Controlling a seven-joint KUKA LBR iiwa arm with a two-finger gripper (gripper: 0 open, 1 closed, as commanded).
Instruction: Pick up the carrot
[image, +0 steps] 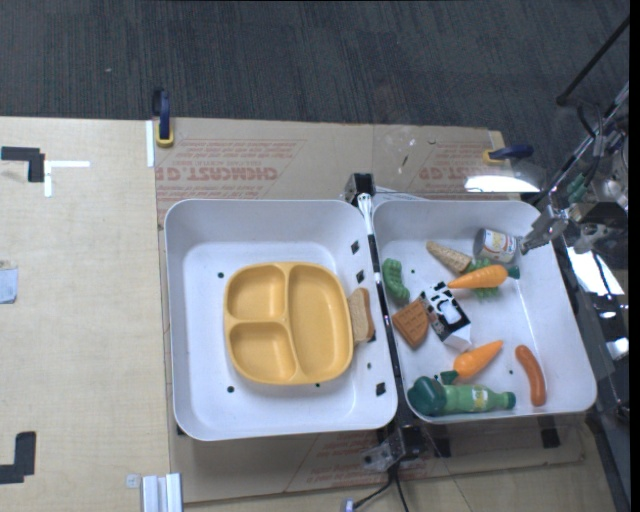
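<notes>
On the worktop (80, 300), the left bin (190, 330) holds a yellow divided plate (288, 322). The right bin (560, 330) holds the clutter. The pincer (550, 228) seems to sit at that bin's far right rim; whether it is open or grips anything, I cannot tell. One carrot (478, 278) lies just left of it, long axis across the bin, a tin (495, 244) close behind. A second carrot (476, 358) lies nearer, with more room.

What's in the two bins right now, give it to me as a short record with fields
left bin: yellow divided plate, bread slice at its right edge
right bin: two carrots, upper carrot, lower carrot
also right bin: green bottle, sausage, can, cracker
gripper: over right bin's upper right corner, carrying nothing visible
</notes>
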